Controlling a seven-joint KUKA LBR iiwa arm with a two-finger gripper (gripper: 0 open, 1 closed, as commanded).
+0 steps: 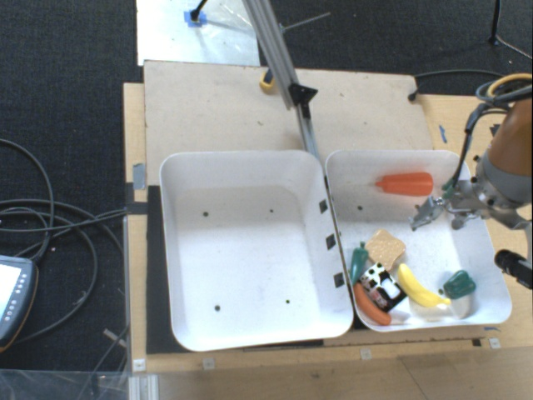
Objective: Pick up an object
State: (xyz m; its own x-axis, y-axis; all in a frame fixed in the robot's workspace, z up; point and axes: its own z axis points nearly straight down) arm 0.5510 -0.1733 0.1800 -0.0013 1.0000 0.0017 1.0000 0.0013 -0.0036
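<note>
1. While I watched from the overhead camera, the pincer (426, 211) hung over the right bin (350, 169), just beside the orange carrot-shaped toy (405, 183) and slightly nearer the camera than it. Its metal tips looked a little apart, but at that size I could not tell how wide they stood, and nothing sat between them.
2. The carrot-shaped toy lay alone on the bin floor toward the far wall, long axis running left to right, well apart from the other things. I judged it the easiest target.
3. It looked like smooth moulded plastic, so I expected it to be light, stiff and somewhat slippery, and its rounded body could roll under a glancing touch. I would have closed across its thick middle, fingers square to the long axis, rather than on the tapered left end.
4. The rest sat crowded in the near part of the bin: a tan block (386, 247), a black-and-white piece (380, 280), a red sausage-like toy (371, 304), a yellow banana (420, 288), a green-topped piece (458, 285) and a small green item (358, 262). They touched or overlapped, so a clean grip there seemed less likely.
5. The left bin (179, 248) played no part in that pick, as far as I could judge.
</note>
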